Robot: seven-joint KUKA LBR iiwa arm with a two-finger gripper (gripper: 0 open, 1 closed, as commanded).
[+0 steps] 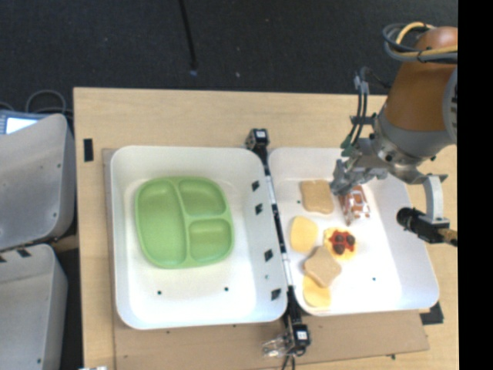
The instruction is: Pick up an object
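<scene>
My gripper (346,182) hangs over the upper middle of the right bin (400,276), just right of a tan bread slice (316,196) and just above a small red-and-white wrapped item (356,204). Below lie a yellow round piece (303,233), a yellow piece topped with red and dark bits (342,243), another tan bread slice (321,267) and a yellow piece (316,292) near the bin's front. The fingers are too dark and small to read. Nothing shows between them.
The left bin (131,299) holds a green divided plate (185,221). A divider with black clips (271,222) runs between the bins. A black fitting (420,223) juts out at the right bin's right side. The arm's orange wrist (420,91) rises over the bench's right rear.
</scene>
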